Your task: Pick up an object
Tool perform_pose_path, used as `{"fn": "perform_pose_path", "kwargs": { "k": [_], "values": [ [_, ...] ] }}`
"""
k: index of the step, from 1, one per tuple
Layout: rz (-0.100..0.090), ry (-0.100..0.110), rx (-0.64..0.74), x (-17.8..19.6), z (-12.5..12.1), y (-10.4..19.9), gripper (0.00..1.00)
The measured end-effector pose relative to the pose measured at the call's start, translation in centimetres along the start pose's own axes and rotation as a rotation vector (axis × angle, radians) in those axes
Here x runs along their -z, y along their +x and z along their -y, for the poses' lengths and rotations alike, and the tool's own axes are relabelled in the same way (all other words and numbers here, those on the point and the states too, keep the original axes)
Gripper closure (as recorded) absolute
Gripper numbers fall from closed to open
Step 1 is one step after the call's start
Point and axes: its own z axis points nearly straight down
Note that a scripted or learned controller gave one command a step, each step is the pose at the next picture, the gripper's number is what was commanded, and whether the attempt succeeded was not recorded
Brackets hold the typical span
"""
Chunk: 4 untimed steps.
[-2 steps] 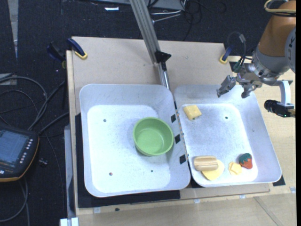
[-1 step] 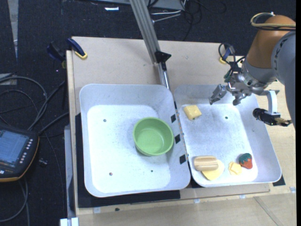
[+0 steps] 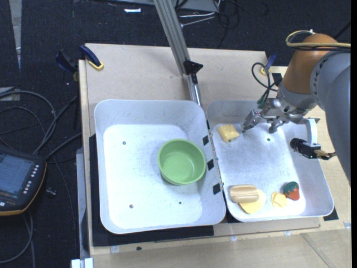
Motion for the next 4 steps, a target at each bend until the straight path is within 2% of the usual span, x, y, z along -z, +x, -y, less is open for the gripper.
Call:
{"fn": "perform_pose_path", "kwargs": {
  "k": [1, 3, 4],
  "values": [
    [0.002, -0.006, 0.001, 1.4, -0.2, 0.0, 1.0],
    [0.002, -0.01, -0.001, 13.0, -0.2, -1.0, 1.0],
    [0.002, -0.008, 0.0, 17.3, -0.3, -1.4, 1.0]
  ]
}}
